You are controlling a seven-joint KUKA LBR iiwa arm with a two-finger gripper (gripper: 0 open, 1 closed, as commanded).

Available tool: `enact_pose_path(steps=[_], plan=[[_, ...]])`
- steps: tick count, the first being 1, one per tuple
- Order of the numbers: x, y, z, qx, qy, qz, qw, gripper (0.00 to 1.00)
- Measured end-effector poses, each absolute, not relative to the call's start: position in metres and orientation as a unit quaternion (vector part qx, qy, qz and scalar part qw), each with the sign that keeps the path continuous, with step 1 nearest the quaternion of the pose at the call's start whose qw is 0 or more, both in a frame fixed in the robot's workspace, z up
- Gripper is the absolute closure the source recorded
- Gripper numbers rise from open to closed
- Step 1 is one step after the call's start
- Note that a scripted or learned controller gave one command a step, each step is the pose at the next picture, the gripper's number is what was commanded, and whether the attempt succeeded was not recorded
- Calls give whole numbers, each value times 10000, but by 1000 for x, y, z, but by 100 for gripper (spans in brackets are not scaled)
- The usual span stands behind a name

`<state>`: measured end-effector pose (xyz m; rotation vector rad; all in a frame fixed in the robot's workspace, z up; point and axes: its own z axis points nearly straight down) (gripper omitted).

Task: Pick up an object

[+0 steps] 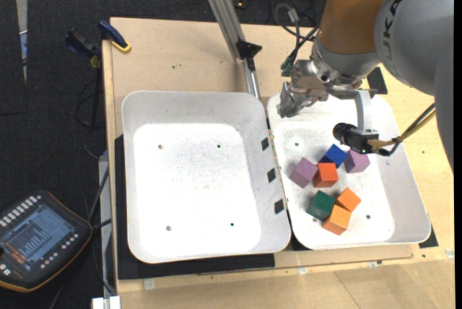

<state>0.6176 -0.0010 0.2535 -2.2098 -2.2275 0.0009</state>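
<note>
Counting two purple blocks [304, 172], three orange [326, 173], one blue [334, 154], one green [320, 205]

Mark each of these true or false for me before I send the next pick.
1. All the blocks lie in the right bin. True.
2. The green block touches an orange block. True.
3. The hand hovers over the left bin. False: it is at the right bin's far left corner.
4. The blue block sits apart from the others. False: it adjoins the red-orange block.
</note>
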Motion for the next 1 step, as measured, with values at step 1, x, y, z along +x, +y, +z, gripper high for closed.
enact_pose_path(steps=[1], plan=[[606, 51, 251, -7043, -7099, 0, 14, 100]])
